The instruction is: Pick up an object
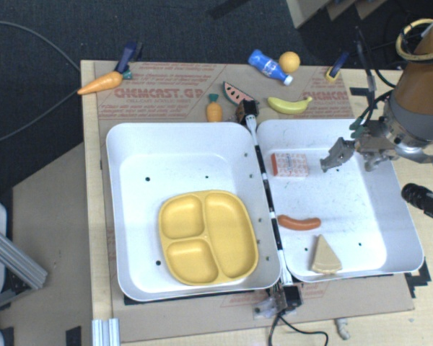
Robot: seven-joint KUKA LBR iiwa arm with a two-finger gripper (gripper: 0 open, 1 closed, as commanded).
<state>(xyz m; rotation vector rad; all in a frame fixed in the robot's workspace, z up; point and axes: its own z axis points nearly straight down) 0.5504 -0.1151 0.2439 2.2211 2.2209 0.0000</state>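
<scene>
1. At the far left of the desk [166, 99] we see a toy carrot [101, 83], lying outside both bins.
2. The left bin [130, 157] holds a yellow divided plate [206, 236], lying flat toward its near side.
3. Behind the bins lie a watermelon slice [235, 92], a banana [289, 104], a blue bottle [268, 66] and an orange ball [289, 61].
4. The right bin [390, 222] holds the candidates: a red-and-white packet [291, 164] near its far left corner, a sausage [297, 223] mid-left, and a tan wedge [325, 256] at the near edge.
5. The tool [350, 153] hangs over the right bin's far side, just right of the packet; it carries nothing, and we cannot tell how its jaws stand.
6. We judge this the approach step: nothing is lifted yet. Next it must centre over one item, probably the packet, and descend.
</scene>
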